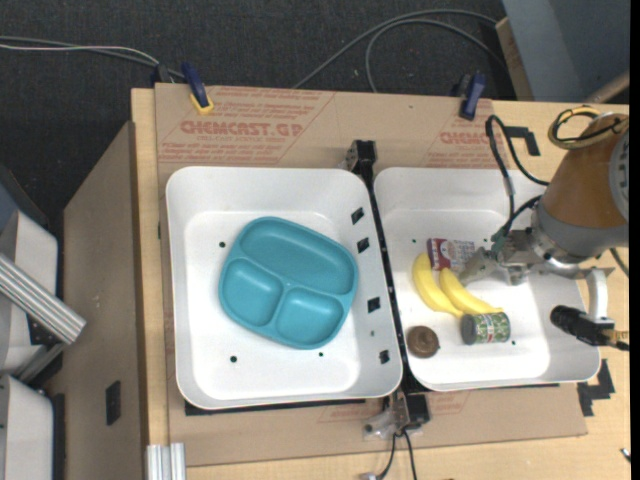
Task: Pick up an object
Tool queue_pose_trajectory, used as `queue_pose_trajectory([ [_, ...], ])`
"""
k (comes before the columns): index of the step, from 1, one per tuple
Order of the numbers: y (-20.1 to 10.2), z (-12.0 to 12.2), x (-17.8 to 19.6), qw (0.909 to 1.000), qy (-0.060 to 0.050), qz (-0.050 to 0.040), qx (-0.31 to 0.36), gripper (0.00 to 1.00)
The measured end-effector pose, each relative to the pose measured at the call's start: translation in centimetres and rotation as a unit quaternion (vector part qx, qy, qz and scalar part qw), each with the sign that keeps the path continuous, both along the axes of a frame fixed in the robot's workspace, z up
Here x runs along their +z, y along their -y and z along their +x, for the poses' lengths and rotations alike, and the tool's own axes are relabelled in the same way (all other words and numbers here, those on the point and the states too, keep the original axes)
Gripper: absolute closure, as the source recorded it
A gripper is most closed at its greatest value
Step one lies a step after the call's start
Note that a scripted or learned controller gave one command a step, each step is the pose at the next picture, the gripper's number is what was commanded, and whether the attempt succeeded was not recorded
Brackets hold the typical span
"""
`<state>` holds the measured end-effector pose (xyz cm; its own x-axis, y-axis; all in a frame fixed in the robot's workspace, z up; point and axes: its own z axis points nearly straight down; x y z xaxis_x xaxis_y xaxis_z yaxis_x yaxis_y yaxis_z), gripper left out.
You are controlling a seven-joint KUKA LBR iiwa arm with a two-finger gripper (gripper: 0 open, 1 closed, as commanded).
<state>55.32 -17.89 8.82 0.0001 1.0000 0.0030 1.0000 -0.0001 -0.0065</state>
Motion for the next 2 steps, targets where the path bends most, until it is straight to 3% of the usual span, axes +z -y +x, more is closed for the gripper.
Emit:
queue_pose_trajectory([
  [1,0.0,0.2,1.5,1.0,0.004,-0.0007,0.0,1.0],
  [2,-1.0,0.6,6.8,1.0,0.006,-0.0021,0.001,1.0],
])
